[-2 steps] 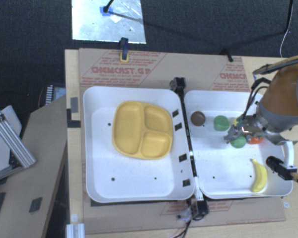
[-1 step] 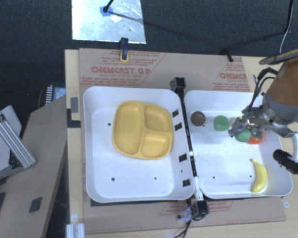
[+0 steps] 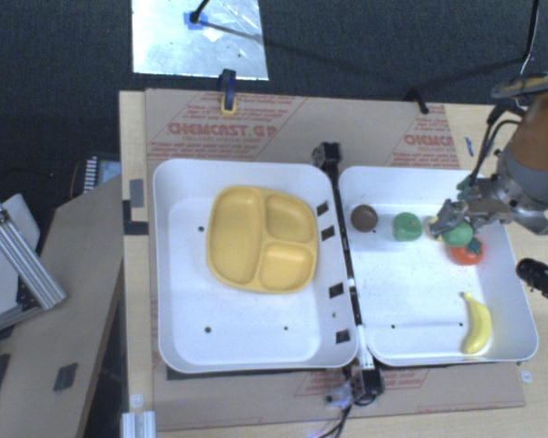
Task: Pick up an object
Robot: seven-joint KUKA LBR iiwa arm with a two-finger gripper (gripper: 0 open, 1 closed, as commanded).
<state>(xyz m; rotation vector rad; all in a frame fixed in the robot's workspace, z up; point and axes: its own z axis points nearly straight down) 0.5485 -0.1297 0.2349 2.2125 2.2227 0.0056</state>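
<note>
Well off to the gripper's left lies the yellow divided plate; nearer on that side, the brown ball, then the green ball. The gripper hangs over a green-and-red piece, right beneath it. How wide it stands, I can't tell. The banana lies toward the near rim.

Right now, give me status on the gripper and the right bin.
Gripper low in right white bin, over red-and-green round toy. No confirmed hold. Green round object, brown ball beside; yellow banana apart.
</note>
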